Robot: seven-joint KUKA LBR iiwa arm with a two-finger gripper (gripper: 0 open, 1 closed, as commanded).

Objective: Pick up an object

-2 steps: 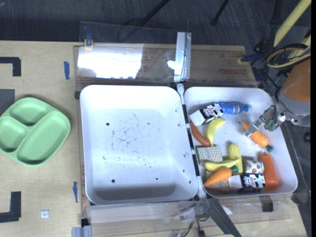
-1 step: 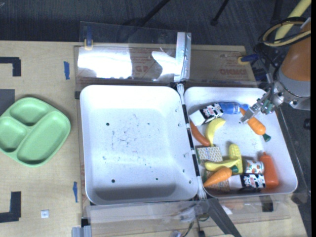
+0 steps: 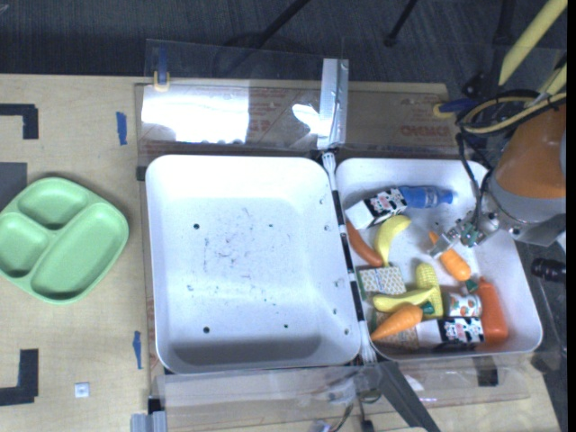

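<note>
You have the arm (image 3: pixel 531 174) reaching in from the right, grey with its orange band showing above the wrist, and its jaws (image 3: pixel 461 235) hang low over the right bin (image 3: pixel 526 331), close above a small orange carrot (image 3: pixel 454 265). The fingers are too small and cluttered to read, so you cannot tell whether they are wide, narrow, or closed on anything. Everything there is to pick lies in that right bin: a blue bottle (image 3: pixel 425 196) near the far wall, a black-and-white carton (image 3: pixel 387 202) just beside it, a yellow banana (image 3: pixel 391 236) toward the middle, and a long orange carrot (image 3: pixel 362 244) along the left wall. Nearer you sit a speckled square piece (image 3: pixel 382 281), a yellow corn-like piece (image 3: pixel 407 297), a larger carrot (image 3: pixel 398 321) and a second black-and-white carton (image 3: pixel 462 331), with an orange-red bottle (image 3: pixel 491 311) at the right. The left bin (image 3: pixel 171 187) sits beside it, the two touching along the middle. Well apart on the tabletop (image 3: pixel 72 115), at your far left, rests a green divided plate (image 3: pixel 61 238).
</note>
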